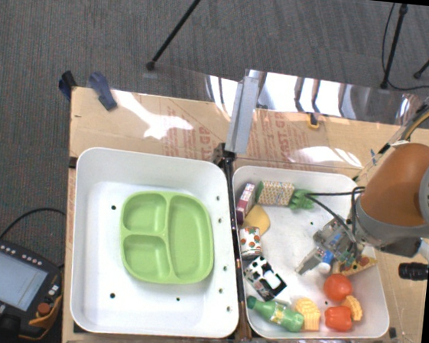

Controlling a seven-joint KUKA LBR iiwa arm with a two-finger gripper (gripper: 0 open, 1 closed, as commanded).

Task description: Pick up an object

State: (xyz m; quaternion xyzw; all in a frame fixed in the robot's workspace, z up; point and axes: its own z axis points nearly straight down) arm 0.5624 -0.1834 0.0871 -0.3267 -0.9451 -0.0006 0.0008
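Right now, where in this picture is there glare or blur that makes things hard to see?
In the camera view, strong glare washes the shiny panel behind the bins and the cardboard bench; the gripper over the right bin looks small and soft; the green plate in the left bin is evenly lit and sharp.

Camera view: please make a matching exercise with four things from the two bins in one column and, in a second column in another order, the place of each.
Things:
1. green divided plate
2. green bottle
3. corn cob
4. red tomato

Places:
A. right bin, far end
B. middle of the left bin
C. right bin, near edge
D. right bin, just below the gripper

Pairs: 1-B, 2-C, 3-A, 4-D
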